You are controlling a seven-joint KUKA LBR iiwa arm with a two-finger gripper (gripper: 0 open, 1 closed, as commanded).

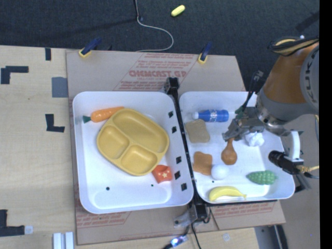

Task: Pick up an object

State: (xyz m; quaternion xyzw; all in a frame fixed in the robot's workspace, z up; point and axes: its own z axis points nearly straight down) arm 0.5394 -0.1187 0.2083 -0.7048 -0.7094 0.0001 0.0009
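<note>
The gripper (237, 130) hangs over the right bin (282, 193), just above a brown pear (229, 153); I cannot tell how its jaws stand. The pear looks light, hard and smooth, so its fat bottom seems best to grab. Nearby lie a blue bottle (212, 115) and banana (226, 193). The left bin (88, 191) holds a yellow tray (133, 140) and carrot (105, 114).

The arm (290, 84) reaches in from the right edge, wrist angled down-left, pincer (239, 130) at centre-right.
</note>
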